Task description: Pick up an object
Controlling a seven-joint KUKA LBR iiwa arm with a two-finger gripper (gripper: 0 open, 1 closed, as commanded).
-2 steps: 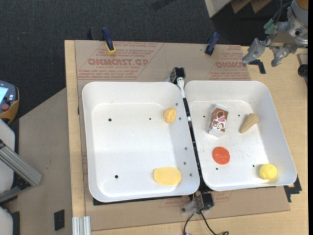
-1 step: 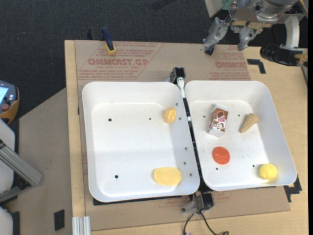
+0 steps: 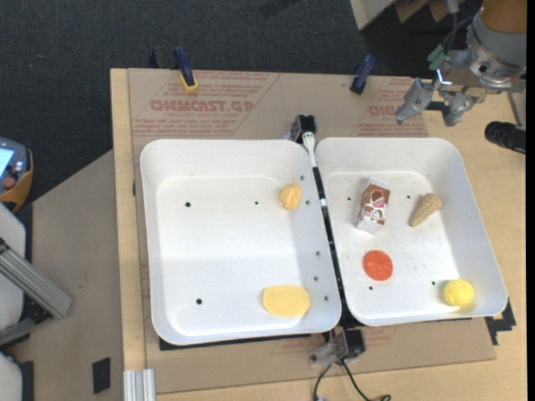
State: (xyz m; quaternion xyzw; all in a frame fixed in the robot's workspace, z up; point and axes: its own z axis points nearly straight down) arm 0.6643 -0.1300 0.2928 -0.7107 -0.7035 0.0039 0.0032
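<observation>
Two white bins (image 3: 159, 224) sit on a brown board (image 3: 251, 98) over dark carpet (image 3: 67, 32); at upper right the gripper (image 3: 435, 107) hangs wide, empty.

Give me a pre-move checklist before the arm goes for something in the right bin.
1. Pincer free of any object: ok, nothing between its fingers.
2. Pincer above the right bin: not ok, it hangs past the far rim.
3. Targets present: ok, carton, cone, red disc, yellow ball.
4. Targets apart from each other: ok.
5. Yellow ball away from wall: not ok, near the corner.
</observation>
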